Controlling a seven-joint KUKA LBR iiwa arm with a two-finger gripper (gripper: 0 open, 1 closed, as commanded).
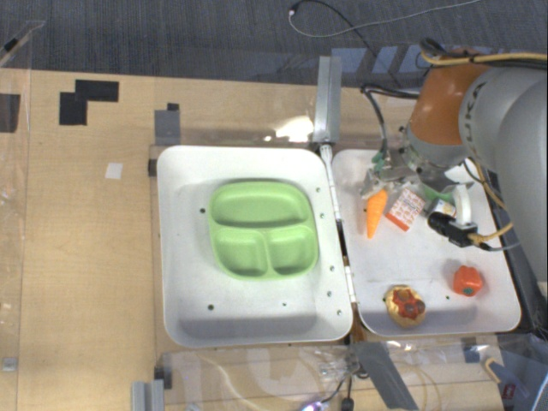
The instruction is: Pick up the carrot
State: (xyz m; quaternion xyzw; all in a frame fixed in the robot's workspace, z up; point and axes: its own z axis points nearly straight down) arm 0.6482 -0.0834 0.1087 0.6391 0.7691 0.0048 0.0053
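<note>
Carrot (374, 213) lies in the right bin (497, 315), in its upper left part, near the wall that divides the two bins; it is orange, with its thick end up toward the gripper and its thin tip pointing down the view. Directly above its thick end hangs the gripper (387, 176), a dark metal cluster under the arm's wrist, and from this slanted view it is not possible to tell how wide it stands or whether it touches the carrot at all; the two overlap in the picture at the carrot's top. The arm (505, 110) reaches in from the right, its grey body filling the upper right corner, with the orange band (441, 101) just above the wrist and black cables running around it. Just right of the carrot lies a small red-and-white packet (405, 210), touching or nearly touching it. Lower in the same bin sit a red pepper-like toy (467, 281) and a round brown-and-red item (405, 305). In the left bin (180, 315) rests a green divided plate (261, 229).
</note>
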